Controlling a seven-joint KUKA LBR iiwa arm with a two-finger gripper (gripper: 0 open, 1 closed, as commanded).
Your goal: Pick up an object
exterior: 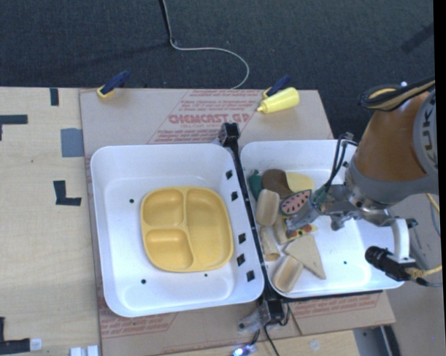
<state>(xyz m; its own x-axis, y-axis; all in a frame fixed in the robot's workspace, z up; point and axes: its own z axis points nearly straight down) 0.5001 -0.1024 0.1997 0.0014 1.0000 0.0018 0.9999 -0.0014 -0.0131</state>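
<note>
The right bin (357, 267) holds a heap of toy food along its left side. In that heap are a watermelon slice (295, 203), a brown round piece (275, 182), a yellow piece (300, 182), a beige loaf piece (267, 207), a tan wedge (308, 255) and another beige piece (286, 273). My gripper (313, 214) is low over the middle of the heap, just right of the watermelon slice, and its tip is hard to make out against the toys. The grey and orange arm (394, 149) comes in from the right.
A yellow divided plate (187, 229) lies in the middle of the left bin (111, 214). A black divider clip (229, 133) sits where the bins meet. On the cardboard behind the bins lies a yellow clamp (279, 100). A white cable (204, 46) runs behind it.
</note>
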